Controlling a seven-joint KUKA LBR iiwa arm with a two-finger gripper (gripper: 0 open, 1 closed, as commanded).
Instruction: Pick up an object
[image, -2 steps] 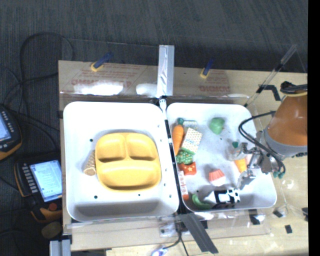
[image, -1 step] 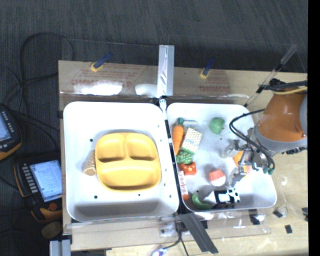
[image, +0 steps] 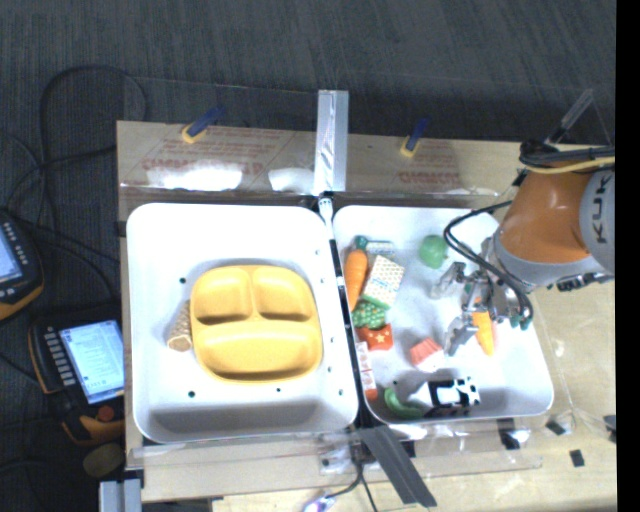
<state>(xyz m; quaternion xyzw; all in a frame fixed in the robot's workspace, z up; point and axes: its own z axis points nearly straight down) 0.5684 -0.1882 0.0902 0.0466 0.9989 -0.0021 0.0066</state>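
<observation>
Gripper (image: 468, 312) low in right bin (image: 540, 385), finger state impossible to tell, small orange piece (image: 485, 333) touching its right side, pink block (image: 425, 351) just below-left; likely miss or slip if piece sits beside fingers, not between.

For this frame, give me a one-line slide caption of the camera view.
End effector low in the right bin beside an orange piece; yellow tray in the left bin.
</observation>
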